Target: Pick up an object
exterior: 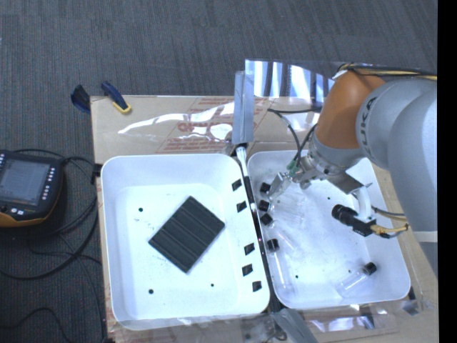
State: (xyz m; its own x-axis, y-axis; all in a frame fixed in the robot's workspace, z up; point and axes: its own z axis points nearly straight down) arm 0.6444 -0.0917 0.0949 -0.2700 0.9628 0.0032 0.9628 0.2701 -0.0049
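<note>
Grey arm with orange band (371, 123) reaches from right, bent down over right white bin (400, 277); two-finger gripper (285, 181) low near bin's upper-left corner, tool state unclear. Flat black ribbed pad (187, 233) in left white bin (114, 191).

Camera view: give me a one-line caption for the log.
Arm reaches over the right bin, gripper low near its upper left; a dark ridged slab lies in the left bin.

1. The grey arm (400, 131) was extended in from the right, its orange band (346, 113) turned upward.
2. The gripper (289, 176) was angled down and leftward.
</note>
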